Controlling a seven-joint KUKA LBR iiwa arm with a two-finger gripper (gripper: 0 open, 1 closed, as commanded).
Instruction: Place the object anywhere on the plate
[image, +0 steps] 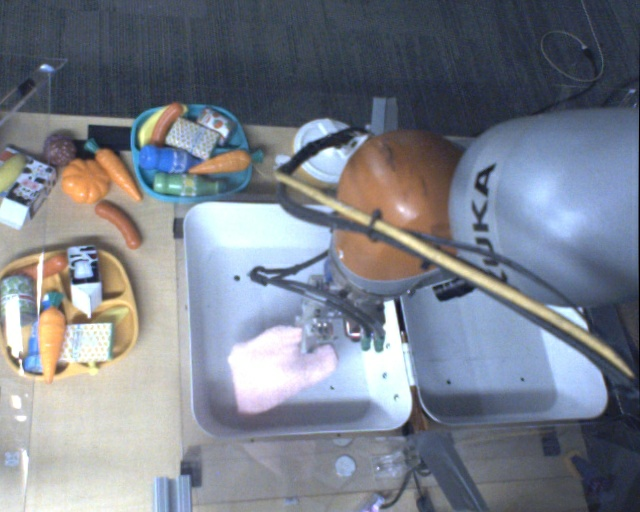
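Grey metal takes up most of the right side: the big KUKA arm (540, 200) with its rounded orange band (395, 205) reaches over the seam between the two shallow white plastic bins, the left bin (210, 300) and the right bin (520, 395). A long yellowish cable (450, 265) runs slantwise across the arm.

In the left bin lies a pale pink, soft-edged plate (275, 370), blurred and flat on the floor toward the near side. The two-finger gripper (322, 335) hangs from the wrist directly at the plate's upper right edge, seemingly touching or just above it. How far the gripper is parted I cannot tell; the tooling is small, dark and tangled with wires, and no object can be made out in it or on the plate.

I judge this to be the placing step, the tool already brought over the plate. The next move calls for a clean release low over the pink surface and then a straight lift clear, provided an object is in fact carried, which the view does not settle.

Outside the bins, on the wooden bench (150, 400), sit a round blue bowl (145, 180) and a yellow tray (125, 300), each heaped with toy food, and near them a small orange toy pumpkin (82, 180), all well apart from the gripper.
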